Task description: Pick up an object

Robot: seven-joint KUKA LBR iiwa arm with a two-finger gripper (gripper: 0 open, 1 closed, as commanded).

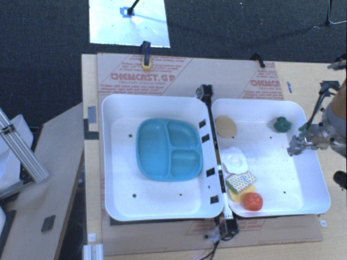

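Gripper (pixel 297 145) hangs over the right edge of the right bin (pixel 271 108). I cannot tell its state. I see the green toy (pixel 281 124) closest, just up and left of it. The tomato (pixel 252 201) sits farther, down and left.

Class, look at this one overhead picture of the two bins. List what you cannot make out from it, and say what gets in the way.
1. The claw over the right bin: too small and blurred to read.
2. The arm: cut off by the right edge.
3. The yellow item: mostly covered by the patterned block and the red ball.
4. The green object: too small to identify.
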